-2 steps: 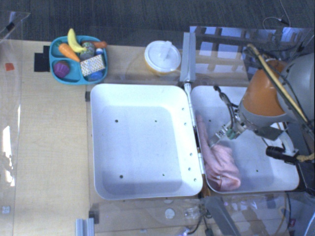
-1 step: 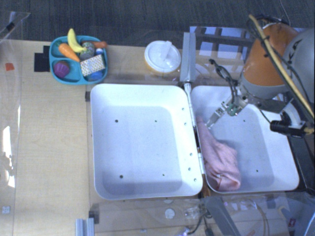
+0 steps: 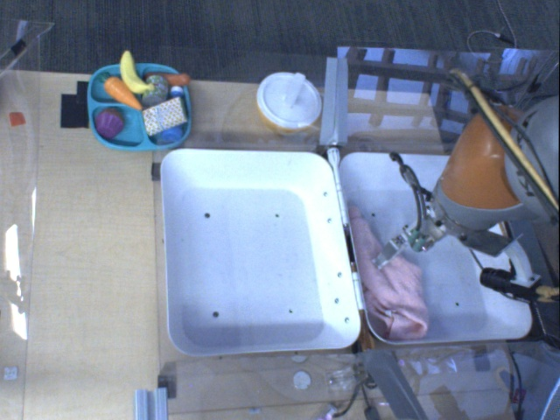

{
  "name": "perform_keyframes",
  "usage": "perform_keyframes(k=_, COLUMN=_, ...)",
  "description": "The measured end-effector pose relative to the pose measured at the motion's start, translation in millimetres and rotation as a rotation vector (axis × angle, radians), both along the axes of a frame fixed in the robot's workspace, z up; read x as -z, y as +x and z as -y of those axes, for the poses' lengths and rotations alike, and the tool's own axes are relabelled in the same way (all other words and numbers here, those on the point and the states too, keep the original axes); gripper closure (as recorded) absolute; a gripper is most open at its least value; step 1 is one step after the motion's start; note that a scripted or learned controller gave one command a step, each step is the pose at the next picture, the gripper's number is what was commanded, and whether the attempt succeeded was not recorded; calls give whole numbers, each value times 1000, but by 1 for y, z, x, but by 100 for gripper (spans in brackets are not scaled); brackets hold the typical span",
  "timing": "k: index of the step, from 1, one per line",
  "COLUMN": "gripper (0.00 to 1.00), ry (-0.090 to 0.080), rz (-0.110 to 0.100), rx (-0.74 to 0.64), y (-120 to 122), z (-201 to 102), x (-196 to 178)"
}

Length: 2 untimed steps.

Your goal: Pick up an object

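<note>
Pink crumpled cloth point(image 3: 391, 289), soft and folded in a long heap, lies in the right shallow white plastic bin point(image 3: 472, 309), along its wall at 9 o'clock and reaching down to the corner at 7 o'clock. The two-finger metal gripper point(image 3: 391, 249) is over the upper part of this cloth, with its fingers near the fabric or touching it; they are small and blurred, so I cannot tell whether they are wide, narrow or closed on the cloth. The grey arm with the orange band point(image 3: 477, 173) comes in from 3 o'clock and covers a part of the right bin's far side, and it is cut off at the edge. The left shallow white plastic bin point(image 3: 254, 252) stands just beside the right one. At 11 o'clock on the wooden bench point(image 3: 79, 261) sits a blue divided tray point(image 3: 138, 106) with toy food, among them a yellow banana point(image 3: 133, 73) and an orange carrot point(image 3: 120, 91); the other pieces are too small to name. At 12 o'clock stands a round white lid on a yellow container point(image 3: 290, 101). No brand, label or writing can be read anywhere.
</note>
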State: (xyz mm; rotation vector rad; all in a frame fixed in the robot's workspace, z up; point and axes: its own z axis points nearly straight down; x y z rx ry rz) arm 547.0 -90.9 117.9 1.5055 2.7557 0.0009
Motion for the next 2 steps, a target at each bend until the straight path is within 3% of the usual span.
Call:
perform_keyframes(k=1, gripper=0, ry=0, rz=11, rx=102, y=38, z=16, x=28)
perform_keyframes(k=2, gripper=0, ry=-2, rz=13, rx=3, y=-11, z=50, x=27)
